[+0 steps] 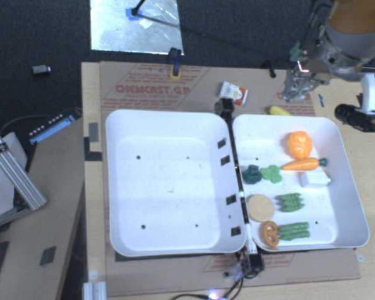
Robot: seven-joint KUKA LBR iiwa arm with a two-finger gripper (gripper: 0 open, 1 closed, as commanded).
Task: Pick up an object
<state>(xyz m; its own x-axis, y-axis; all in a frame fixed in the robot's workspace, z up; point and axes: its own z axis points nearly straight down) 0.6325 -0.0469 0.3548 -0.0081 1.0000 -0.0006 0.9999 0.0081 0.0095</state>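
Note:
The right bin holds several toy foods: an orange pepper, a carrot, a white block, dark green broccoli beside a lighter green piece, a round tan cracker, a pretzel and two green bean bunches. My gripper hangs above the bench behind the right bin's far rim, pointing down, with nothing seen between its fingers.
The left bin lies next to the right one. A yellow banana and a small white-and-orange carton rest on the bench behind the bins. A yellow clamp stands at the back edge.

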